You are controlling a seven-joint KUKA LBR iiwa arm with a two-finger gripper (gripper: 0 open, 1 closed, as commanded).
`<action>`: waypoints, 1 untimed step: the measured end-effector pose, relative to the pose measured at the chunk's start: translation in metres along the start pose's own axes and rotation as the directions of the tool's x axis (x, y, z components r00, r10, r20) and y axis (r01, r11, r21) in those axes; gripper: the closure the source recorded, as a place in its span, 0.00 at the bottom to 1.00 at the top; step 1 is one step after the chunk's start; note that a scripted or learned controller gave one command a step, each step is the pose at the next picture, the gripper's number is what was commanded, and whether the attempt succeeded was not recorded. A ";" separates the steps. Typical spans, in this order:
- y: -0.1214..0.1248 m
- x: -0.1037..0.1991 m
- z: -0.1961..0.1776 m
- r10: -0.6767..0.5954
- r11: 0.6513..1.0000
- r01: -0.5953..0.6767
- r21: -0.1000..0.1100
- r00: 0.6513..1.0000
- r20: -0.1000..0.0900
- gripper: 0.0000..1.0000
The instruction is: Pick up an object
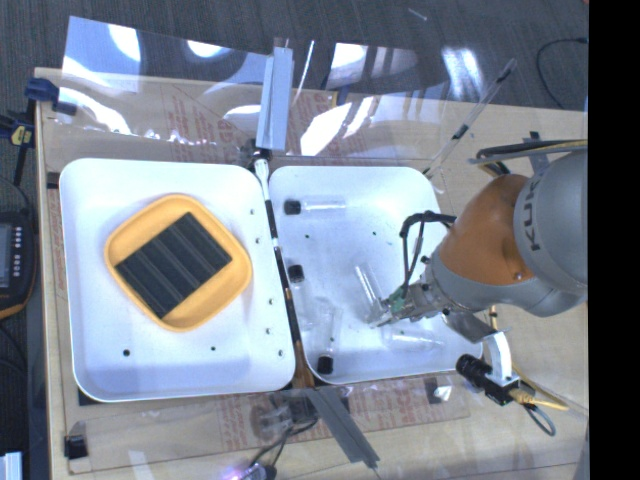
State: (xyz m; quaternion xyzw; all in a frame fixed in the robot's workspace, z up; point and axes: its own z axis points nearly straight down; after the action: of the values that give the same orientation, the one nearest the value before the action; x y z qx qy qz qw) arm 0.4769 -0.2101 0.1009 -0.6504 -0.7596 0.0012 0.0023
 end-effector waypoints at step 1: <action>0.000 0.000 0.000 0.000 1.000 0.000 0.000 1.000 0.000 0.00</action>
State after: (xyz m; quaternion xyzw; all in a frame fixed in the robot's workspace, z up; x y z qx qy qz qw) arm 0.4770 -0.2101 0.1010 -0.6504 -0.7596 0.0012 0.0020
